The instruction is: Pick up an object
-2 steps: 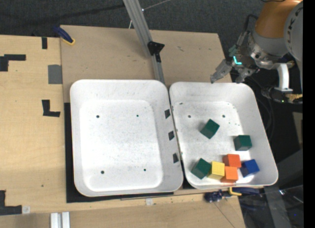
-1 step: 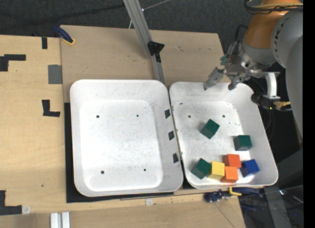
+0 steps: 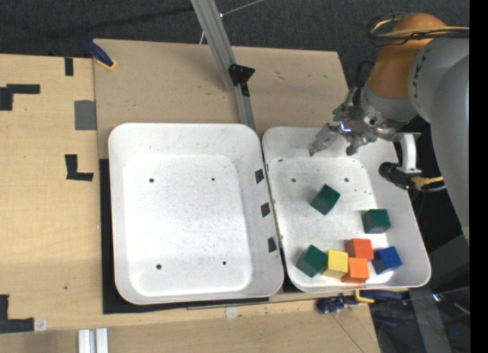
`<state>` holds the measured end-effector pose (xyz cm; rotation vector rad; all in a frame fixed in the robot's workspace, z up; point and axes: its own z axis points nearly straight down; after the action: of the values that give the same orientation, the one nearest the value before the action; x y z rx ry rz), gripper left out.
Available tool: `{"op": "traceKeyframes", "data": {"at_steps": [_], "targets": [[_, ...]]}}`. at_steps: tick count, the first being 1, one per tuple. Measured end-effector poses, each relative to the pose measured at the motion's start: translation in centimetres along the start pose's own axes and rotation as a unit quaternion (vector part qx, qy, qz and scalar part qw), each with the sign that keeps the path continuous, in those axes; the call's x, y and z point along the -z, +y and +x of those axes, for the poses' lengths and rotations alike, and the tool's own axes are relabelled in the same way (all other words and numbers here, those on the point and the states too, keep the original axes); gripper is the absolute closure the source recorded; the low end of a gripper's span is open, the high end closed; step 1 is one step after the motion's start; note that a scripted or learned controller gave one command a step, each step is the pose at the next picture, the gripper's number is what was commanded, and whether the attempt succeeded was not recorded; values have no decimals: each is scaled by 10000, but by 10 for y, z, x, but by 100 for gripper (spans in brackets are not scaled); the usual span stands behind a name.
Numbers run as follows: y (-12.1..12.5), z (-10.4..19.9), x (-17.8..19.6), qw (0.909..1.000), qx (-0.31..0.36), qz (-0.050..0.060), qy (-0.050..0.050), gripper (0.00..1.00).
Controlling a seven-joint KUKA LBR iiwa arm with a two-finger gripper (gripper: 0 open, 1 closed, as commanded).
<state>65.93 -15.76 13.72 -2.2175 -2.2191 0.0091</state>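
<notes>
And here's the bench from above: 2 shallow white bins side by side, the left bin point(image 3: 183, 206) showing just its speckled floor, the right bin point(image 3: 297, 149) carrying all the blocks. The grey arm point(image 3: 438, 77) with its orange band point(image 3: 400, 58) comes in from the right and hangs over the far edge of the right bin, the gripper point(image 3: 339, 143) sitting just above the rim there. Its 2 fingers are spread apart, 1 angled out toward the left and 1 pointing down, with nothing between them. Down in the bin, a dark green cube point(image 3: 325, 199) sits alone near the middle, tilted on its corner, well apart from the gripper. Another green cube point(image 3: 376, 220) sits further toward the right wall. Along the near edge there's a tight cluster: a green block point(image 3: 311, 260), a yellow block point(image 3: 337, 261) touching it, 2 orange blocks point(image 3: 359, 258) stacked close just beside that, and a blue block point(image 3: 387, 258) at the right end. A metal pole point(image 3: 217, 35) slants across the top of the bench, and a blue and yellow clamp point(image 3: 99, 54) sits at the far left corner.
</notes>
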Motion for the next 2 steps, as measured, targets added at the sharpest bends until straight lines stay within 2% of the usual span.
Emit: {"op": "traceKeyframes", "data": {"at_steps": [1,2], "targets": [[-1,1,-49,10000,5,-2,-1,0],[0,2,-35,10000,12,-29,0,100]]}}
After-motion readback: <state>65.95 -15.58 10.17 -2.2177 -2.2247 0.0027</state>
